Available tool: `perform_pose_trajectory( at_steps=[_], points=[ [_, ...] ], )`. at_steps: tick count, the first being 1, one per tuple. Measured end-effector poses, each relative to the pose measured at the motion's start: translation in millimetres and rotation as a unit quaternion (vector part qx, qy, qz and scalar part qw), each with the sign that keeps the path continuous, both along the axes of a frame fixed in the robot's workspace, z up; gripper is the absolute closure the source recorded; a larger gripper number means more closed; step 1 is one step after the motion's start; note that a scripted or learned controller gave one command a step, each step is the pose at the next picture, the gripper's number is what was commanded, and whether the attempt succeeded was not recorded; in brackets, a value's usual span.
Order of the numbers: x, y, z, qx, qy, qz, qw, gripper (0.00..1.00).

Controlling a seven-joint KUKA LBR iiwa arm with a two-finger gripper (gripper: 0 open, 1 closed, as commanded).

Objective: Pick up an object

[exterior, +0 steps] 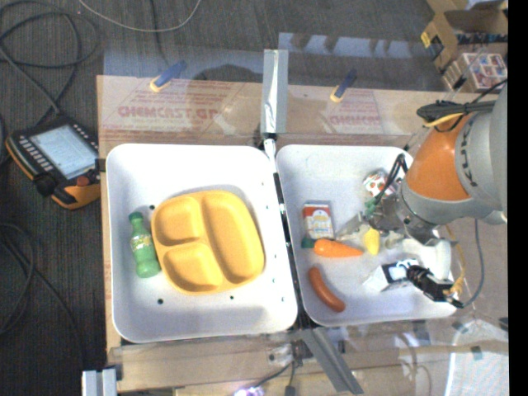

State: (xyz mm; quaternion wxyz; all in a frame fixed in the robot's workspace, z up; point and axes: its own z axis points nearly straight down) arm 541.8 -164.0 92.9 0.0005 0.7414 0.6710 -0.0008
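The right bin (346, 159) holds a small red and white box (318, 219), an orange carrot (337, 250), a brown sausage (327, 289), a small yellow piece (371, 240) and a white and black object (397, 272). A crumpled white, red and green item (377, 182) lies near the bin's back right. My gripper (378, 218) hangs low over the right side of this bin, just above the yellow piece and right of the carrot's tip. The arm's body hides the bin's right edge.
The left bin (124, 172) holds a yellow compartment tray (210, 239) and a green bottle (143, 244) lying along its left side. A metal divider (272, 97) runs between the bins at the back. A teach pendant (58, 159) lies on the floor at left.
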Motion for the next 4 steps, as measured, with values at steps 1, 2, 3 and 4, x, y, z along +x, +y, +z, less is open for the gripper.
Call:
perform_pose_trajectory(
  at_steps=[1, 2, 3, 4],
  points=[
    [0.7, 0.5, 9.4, 0.0001, -0.001, 0.000, 1.0000, 1.00],
    [-3.3, 48.3, 126.5, 0.0007, 0.000, 0.096, 0.9954, 1.00],
    [-3.3, 48.3, 126.4, 0.0007, 0.000, 0.096, 0.9954, 0.00],
    [8.0, 4.9, 0.6, 0.0007, 0.000, 0.104, 0.9946, 0.00]
  ],
)
